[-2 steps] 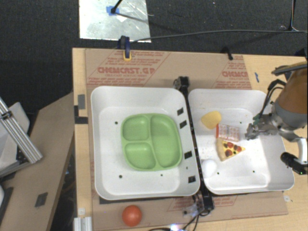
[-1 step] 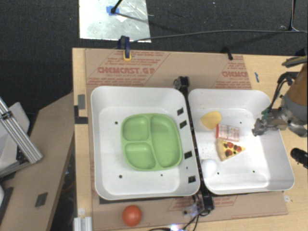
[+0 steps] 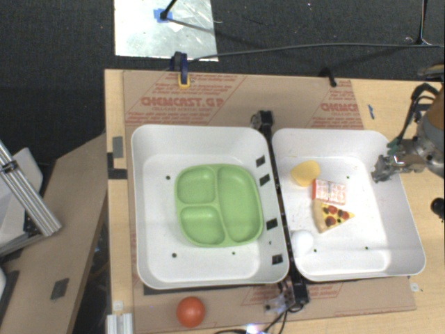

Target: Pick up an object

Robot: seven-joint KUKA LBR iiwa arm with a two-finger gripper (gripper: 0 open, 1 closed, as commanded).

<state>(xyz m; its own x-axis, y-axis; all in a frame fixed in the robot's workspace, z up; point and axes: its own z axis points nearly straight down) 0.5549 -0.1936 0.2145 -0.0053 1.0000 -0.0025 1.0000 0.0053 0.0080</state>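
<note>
On the worktop (image 3: 229, 92) I see two white bins | left bin (image 3: 149, 186) holds green divided plate (image 3: 218, 204) | right bin (image 3: 396, 228): pizza slice (image 3: 331, 217) centre, red-white carton (image 3: 329, 191) at 12 touching, yellow piece (image 3: 305, 173) at 11 | pincer (image 3: 384, 168) at bin's 2 o'clock rim, grip state: cannot tell.

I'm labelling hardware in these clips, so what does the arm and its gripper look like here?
At the view's right edge, the arm shows a grey metallic wrist section with an orange-brown band above it. Thin dark cables loop up beside it. The gripper is a small grey metal piece with dark parts, seen over the right bin's rim. No markings are readable.
</note>
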